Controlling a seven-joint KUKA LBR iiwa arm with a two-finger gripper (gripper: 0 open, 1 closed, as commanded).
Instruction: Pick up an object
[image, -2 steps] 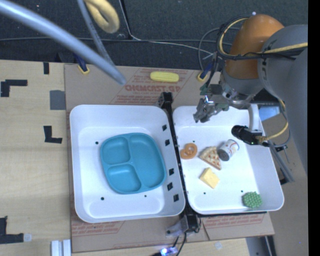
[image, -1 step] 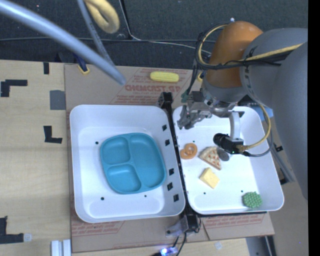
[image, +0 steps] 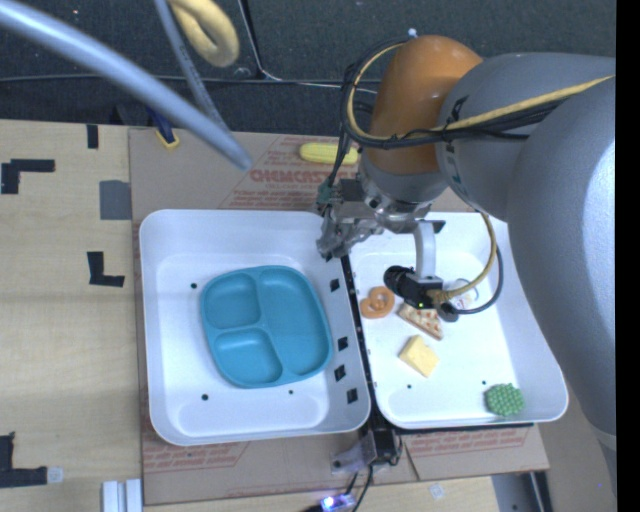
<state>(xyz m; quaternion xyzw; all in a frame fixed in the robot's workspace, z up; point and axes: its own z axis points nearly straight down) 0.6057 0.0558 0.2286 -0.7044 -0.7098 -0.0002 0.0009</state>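
My gripper (image: 336, 236) hangs over the far end of the divider between the two bins, under the orange wrist band. In the right bin (image: 530, 370) lie a small orange pretzel-like ring (image: 377, 302), a brown waffle-like wedge (image: 423, 321), a yellow cheese block (image: 419, 356) and a green knobbly ball (image: 504, 400) at the near right corner. The ring is the closest of these to the gripper, a little nearer the camera and to its right. Nothing shows in the gripper's grasp.
The left bin (image: 165, 300) holds a blue divided plate (image: 266, 325). Beyond the bins, a yellow banana-like piece (image: 320, 153) lies on the cardboard. The big grey arm covers the right bin's far right part.
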